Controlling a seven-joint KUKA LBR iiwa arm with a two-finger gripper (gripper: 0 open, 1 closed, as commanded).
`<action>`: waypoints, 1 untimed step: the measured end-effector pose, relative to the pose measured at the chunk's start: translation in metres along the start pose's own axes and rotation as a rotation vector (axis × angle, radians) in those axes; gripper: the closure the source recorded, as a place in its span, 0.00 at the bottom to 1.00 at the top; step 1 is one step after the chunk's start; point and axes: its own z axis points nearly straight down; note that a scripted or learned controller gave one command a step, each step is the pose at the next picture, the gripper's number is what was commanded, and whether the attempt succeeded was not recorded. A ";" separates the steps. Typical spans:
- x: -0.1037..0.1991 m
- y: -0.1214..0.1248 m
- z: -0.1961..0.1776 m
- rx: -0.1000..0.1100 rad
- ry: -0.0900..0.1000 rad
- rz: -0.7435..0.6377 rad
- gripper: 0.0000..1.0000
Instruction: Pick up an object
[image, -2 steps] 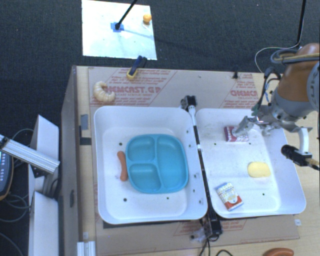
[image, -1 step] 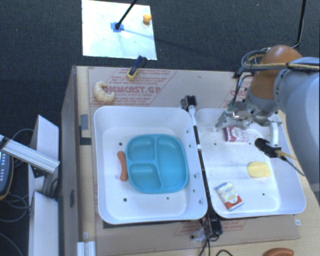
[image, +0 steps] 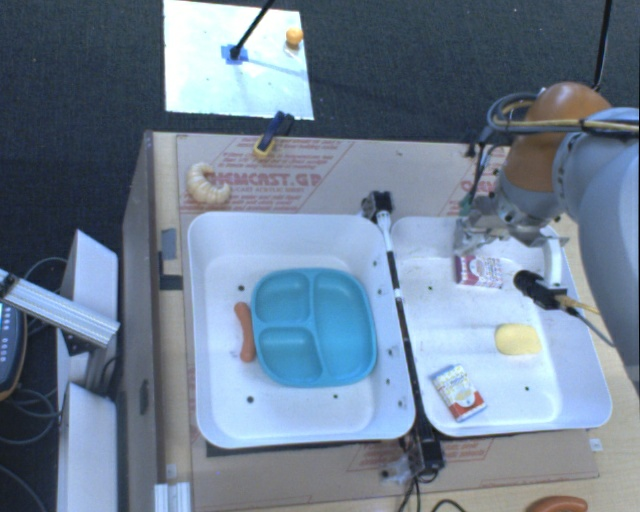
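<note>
Filling the left bin (image: 215, 400): blue tray (image: 312, 326), sausage (image: 245, 332).

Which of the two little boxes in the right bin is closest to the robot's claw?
The red-and-white carton directly below the gripper is closest. The other small box, orange and blue, lies near the bin's front edge.

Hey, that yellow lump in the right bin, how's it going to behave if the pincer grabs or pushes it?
The yellow lump looks rounded and smooth, so it may roll or slide on the slick floor of the right bin if nudged. With no flat sides, it could squirt out of a pinch. It seems small and probably light.
</note>
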 end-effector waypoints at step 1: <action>0.000 0.000 0.000 0.001 0.000 -0.001 0.00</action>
